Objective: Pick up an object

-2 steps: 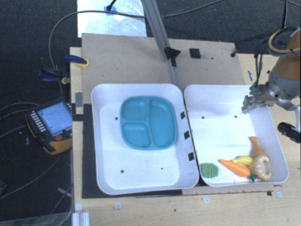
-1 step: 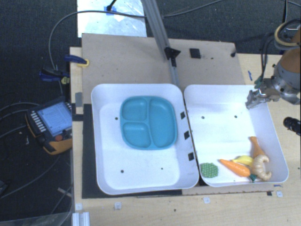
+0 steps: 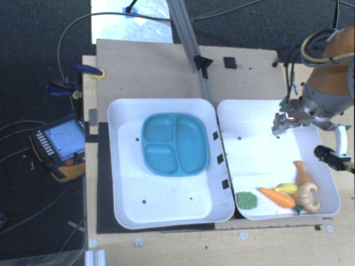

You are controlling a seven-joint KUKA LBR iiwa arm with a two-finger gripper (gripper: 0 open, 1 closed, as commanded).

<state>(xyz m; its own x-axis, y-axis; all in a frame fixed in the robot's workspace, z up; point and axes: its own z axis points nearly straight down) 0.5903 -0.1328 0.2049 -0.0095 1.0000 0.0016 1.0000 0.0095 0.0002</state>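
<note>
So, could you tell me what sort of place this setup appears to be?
Most likely a robotics lab bench for pick-up trials: two white bins on a board, a blue plate in one, toy food in the other, the arm reaching in, loose cables and a handheld controller beside it.

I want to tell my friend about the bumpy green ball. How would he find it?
Look in the right white bin, down at its near edge where the toy food is piled. The green ball sits at the left end of that pile, beside the orange carrot. It is the only round, green, knobbly piece there.
</note>
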